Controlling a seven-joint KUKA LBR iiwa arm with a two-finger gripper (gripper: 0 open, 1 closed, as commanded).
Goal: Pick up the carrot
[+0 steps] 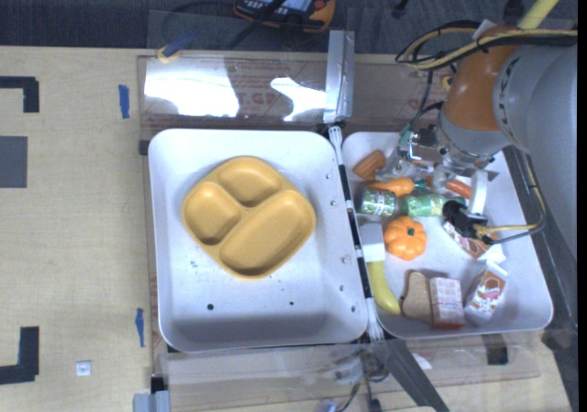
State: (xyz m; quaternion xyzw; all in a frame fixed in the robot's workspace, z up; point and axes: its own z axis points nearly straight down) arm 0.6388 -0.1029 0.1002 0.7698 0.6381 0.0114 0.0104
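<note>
carrot (398,187): upper-left part of right bin (523,305), long axis about parallel to the bin's far edge, above green can (378,204) | gripper (431,162): just beside it, toward far-right corner | grip state: cannot tell

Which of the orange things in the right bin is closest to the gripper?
The carrot, lying just below and left of the gripper. The pumpkin sits lower in the bin, and the orange piece lies further left by the bin's wall.
</note>
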